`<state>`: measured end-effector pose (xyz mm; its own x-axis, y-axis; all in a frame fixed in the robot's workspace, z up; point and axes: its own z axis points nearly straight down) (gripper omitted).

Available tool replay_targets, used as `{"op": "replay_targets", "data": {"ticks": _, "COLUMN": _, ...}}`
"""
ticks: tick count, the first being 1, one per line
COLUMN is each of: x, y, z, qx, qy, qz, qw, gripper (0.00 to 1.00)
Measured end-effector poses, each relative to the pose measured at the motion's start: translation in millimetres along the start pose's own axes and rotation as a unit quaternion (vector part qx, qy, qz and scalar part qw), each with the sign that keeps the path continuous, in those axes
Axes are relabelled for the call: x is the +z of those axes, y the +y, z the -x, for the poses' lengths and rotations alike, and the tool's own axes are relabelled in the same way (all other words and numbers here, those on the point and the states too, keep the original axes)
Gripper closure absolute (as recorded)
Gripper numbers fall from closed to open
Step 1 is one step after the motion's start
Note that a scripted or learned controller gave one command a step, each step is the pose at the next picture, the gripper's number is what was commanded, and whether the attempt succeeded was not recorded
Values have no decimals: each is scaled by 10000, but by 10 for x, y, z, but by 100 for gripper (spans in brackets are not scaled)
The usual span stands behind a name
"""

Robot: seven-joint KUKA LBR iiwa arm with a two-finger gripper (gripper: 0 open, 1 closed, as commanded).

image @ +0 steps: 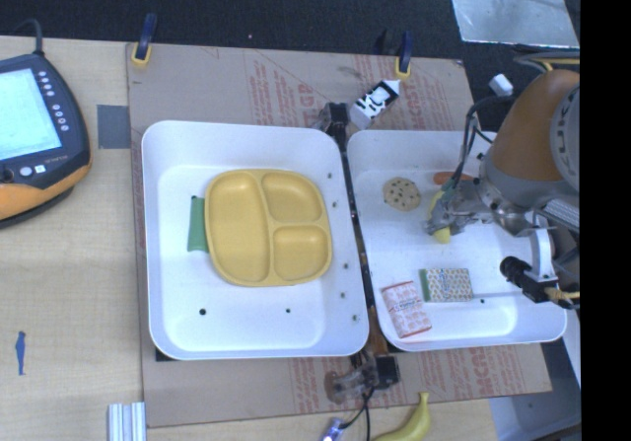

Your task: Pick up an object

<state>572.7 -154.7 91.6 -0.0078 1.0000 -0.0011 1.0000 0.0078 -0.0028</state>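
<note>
My gripper [443, 219] is low in the right bin [493, 330], near its middle, reaching in from the right under the grey and orange arm [532, 143]. A small yellow object [442, 233] shows right under the gripper's tip, partly hidden by it. A round brown cookie [401, 193] lies just left of the gripper. A red and white packet [405, 308] and a green patterned card [447, 284] lie toward the bin's front. A small orange piece [443, 177] peeks out behind the gripper.
The left bin [168, 232] holds a yellow divided plate [267, 226] with a green item [197, 224] sticking out from under its left side. A teach pendant [35, 133] sits on the bench at far left. A banana [414, 421] lies in front of the bins.
</note>
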Motion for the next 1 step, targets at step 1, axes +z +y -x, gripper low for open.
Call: {"op": "replay_targets", "data": {"ticks": 1, "x": -1010, "y": 173, "z": -883, "qx": 13, "qy": 11, "qz": 6, "qw": 10000, "gripper": 100}}
